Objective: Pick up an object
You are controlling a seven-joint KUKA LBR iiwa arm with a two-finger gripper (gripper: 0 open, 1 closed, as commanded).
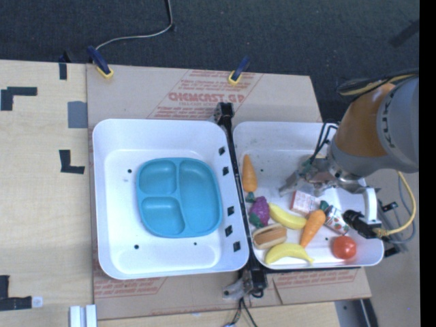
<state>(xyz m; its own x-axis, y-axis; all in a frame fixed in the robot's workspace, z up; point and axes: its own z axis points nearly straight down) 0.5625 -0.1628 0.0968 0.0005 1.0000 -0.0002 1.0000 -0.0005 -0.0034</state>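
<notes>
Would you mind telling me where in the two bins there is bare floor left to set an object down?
Left bin: bare strips ring the blue divided plate, widest along the near wall. Right bin: the far floor is open above the carrot. Its near half is crowded: gripper, bananas, tomato, hot dog.

Your arm [378,131] reaches in from three o'clock, its orange band uppermost. Its tool [304,177] points toward nine o'clock, hanging low at the wrist's end.
</notes>
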